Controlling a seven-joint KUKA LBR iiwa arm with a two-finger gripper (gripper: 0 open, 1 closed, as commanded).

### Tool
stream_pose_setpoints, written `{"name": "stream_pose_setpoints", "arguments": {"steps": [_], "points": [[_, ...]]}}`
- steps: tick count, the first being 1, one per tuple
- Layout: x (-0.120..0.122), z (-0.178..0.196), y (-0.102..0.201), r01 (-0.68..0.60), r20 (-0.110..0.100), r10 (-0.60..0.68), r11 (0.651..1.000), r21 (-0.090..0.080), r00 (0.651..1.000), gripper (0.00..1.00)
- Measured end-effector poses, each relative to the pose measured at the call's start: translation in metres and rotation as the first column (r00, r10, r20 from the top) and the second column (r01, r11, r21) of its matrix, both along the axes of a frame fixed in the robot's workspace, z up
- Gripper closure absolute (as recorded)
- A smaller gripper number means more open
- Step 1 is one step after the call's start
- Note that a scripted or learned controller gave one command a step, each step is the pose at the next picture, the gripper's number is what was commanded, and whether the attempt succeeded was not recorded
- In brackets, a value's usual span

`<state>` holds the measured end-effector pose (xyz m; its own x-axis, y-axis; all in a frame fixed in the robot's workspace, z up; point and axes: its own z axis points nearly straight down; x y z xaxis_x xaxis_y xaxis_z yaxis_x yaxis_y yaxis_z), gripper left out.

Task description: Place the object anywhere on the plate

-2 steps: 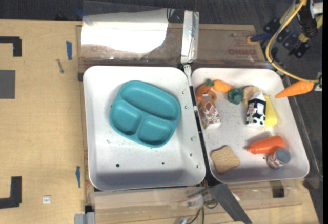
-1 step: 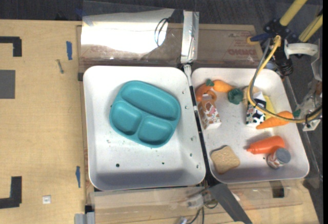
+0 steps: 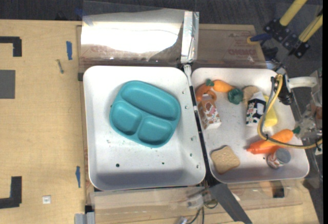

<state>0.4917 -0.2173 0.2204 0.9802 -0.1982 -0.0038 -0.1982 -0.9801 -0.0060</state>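
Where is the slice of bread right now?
The slice of bread lies in the right bin, near its front left corner, left of the can.

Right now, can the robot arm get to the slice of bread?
Probably yes. The slice of bread lies flat in the right bin, apart from the other toys, with nothing on top, and the arm comes in from that side.

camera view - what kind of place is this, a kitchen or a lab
Most likely a robot lab bench, not a kitchen: two white bins on a plywood top, a teal divided plate in the left one, toy food such as a slice of bread in the right.
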Motion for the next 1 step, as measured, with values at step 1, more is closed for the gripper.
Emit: {"name": "stream_pose_setpoints", "arguments": {"steps": [1], "points": [[0.0667, 0.0335, 0.0446, 0.063, 0.004, -0.063, 0.998, -0.001, 0.998, 1.0]]}}
